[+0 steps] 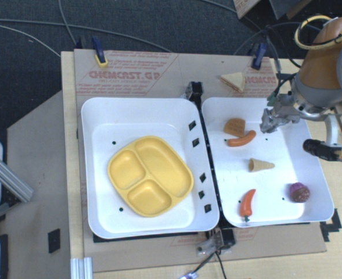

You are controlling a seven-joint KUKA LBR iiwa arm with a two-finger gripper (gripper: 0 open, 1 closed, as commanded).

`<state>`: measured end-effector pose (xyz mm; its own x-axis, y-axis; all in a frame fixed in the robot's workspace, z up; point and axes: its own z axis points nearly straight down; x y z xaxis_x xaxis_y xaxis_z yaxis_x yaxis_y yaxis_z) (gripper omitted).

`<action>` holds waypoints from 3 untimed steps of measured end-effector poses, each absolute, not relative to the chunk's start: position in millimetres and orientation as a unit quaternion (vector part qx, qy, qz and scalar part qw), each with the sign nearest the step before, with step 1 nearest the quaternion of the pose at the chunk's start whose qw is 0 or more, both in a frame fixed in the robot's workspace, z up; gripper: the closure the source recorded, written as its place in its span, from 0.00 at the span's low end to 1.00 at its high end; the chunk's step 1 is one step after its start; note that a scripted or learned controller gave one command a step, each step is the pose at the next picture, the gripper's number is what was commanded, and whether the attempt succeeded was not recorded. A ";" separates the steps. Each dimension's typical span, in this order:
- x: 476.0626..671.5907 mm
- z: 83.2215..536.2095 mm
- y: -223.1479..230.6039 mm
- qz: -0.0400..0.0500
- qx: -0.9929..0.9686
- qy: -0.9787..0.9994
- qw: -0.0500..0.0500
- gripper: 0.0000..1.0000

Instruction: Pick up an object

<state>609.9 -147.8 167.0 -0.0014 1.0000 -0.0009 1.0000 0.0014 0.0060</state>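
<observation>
Arm: enters from upper right of frame, wrist bent down, gripper point(269, 122) low over right bin point(310, 211) upper area, just right of sausage point(241, 139) and bread slice point(235, 127); grip state cannot be told

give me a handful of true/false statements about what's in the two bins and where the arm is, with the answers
1. The yellow divided tray lies in the left bin. True.
2. The right bin holds five small items. True: a brown bread piece, a sausage, a cone-shaped piece, a red pepper and a purple ball.
3. The purple ball sits inside the yellow tray. False: it lies near the right bin's right edge.
4. The gripper is over the left bin. False: it is above the right bin, close to the sausage.
5. The sandwich wedge lies in the right bin. False: it rests on the board behind the bins.
</observation>
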 end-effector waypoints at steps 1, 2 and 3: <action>611.6 214.7 -148.0 0.002 0.707 0.708 0.003 1.00; 603.7 209.0 -87.9 0.000 0.705 0.709 -0.002 1.00; 602.6 221.8 -37.7 0.002 0.705 0.709 0.000 1.00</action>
<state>602.6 -37.7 221.8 -0.0064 1.0000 0.0029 1.0000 0.0064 0.0016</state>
